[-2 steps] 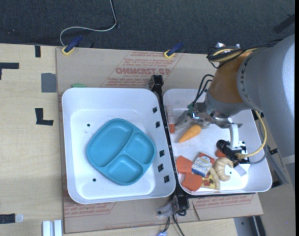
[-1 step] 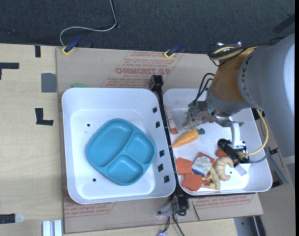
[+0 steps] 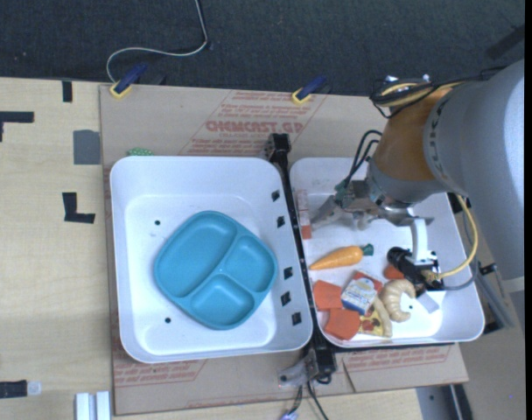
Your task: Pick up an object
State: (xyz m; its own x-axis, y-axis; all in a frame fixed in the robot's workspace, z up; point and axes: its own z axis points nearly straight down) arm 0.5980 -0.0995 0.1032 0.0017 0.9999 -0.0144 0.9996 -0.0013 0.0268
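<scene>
Lying in right bin (image 3: 463, 326): orange carrot (image 3: 338, 257), green stem, tapered.

Bins (image 3: 126, 191) white. Divided plate (image 3: 215, 269) light blue. Toy carrot (image 3: 339, 257) orange, green tip. Croissant (image 3: 397, 299) tan. Arm (image 3: 463, 143) grey, orange band. Cardboard (image 3: 240, 125) brown, red print.

Left bin (image 3: 130, 199) holds the divided plate (image 3: 215, 269). In the right bin (image 3: 463, 322), the carrot (image 3: 338, 257) lies behind a cluster: croissant (image 3: 397, 298) right, small carton (image 3: 359, 294) just left of it.
</scene>
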